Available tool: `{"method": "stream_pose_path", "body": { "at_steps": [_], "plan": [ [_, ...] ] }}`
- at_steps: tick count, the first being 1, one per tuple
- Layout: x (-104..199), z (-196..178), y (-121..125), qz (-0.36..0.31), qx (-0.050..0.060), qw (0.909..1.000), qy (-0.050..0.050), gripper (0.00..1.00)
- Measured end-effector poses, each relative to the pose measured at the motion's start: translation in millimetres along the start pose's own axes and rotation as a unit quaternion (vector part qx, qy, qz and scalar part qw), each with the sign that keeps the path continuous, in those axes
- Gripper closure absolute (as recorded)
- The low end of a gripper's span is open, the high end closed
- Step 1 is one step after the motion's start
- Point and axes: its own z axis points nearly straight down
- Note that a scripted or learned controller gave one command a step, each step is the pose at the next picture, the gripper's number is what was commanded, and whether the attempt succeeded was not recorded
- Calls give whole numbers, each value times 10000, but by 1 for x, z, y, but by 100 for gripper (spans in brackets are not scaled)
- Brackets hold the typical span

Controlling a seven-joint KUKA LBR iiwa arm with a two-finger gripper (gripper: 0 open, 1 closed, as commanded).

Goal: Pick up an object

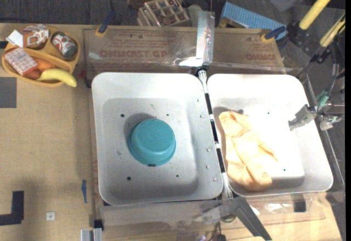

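Observation:
A teal bowl (152, 141) rests upside down near the middle of the left white bin (109, 97). A crumpled pale-yellow cloth (247, 149) lies in the right white bin (285, 92), along its left wall and reaching toward the front rim. The two bins touch along a central seam.
A small grey metal fixture (303, 116) sits over the right bin's right rim. A yellow tray (38, 62) with a banana, cans and boxes stands on the bench at the far left. A cardboard panel (142, 51) runs behind both bins, with clutter beyond it.

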Motion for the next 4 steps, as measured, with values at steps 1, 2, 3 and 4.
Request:
{"method": "stream_pose_path", "body": {
  "at_steps": [1, 2, 3, 4],
  "plan": [
    [40, 173, 50, 248, -35, 9997, -3, 0],
    [72, 176, 35, -135, -117, 9998, -31, 0],
    [78, 177, 10, -77, -130, 9999, -24, 0],
    [77, 177, 50, -597, -91, 9982, -22, 0]
  ]
}}
